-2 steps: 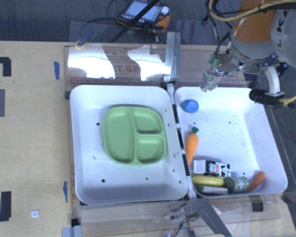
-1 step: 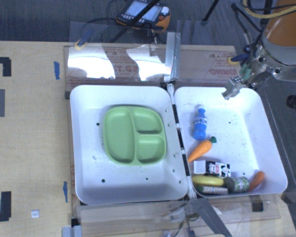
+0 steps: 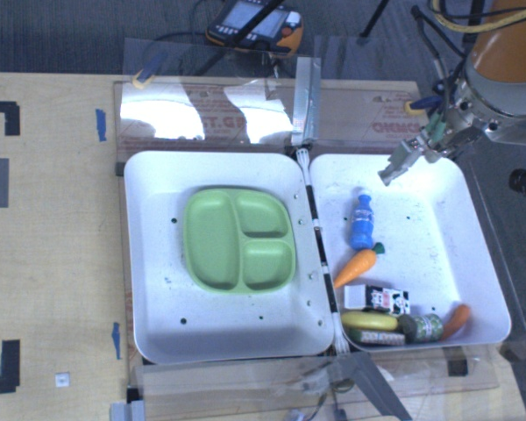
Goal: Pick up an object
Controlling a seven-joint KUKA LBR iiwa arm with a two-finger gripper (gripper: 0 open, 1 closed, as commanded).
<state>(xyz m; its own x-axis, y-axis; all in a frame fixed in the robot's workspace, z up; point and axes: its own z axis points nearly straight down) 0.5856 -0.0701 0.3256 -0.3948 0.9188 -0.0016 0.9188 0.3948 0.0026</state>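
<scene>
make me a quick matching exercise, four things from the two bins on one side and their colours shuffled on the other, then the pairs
Things:
1. divided plate
2. bottle
3. carrot
4. banana

Colours:
A. orange
B. yellow
C. light green
D. blue

Pairs: 1-C, 2-D, 3-A, 4-B

The divided plate lies in the left bin; the other three lie in the right bin.
</scene>
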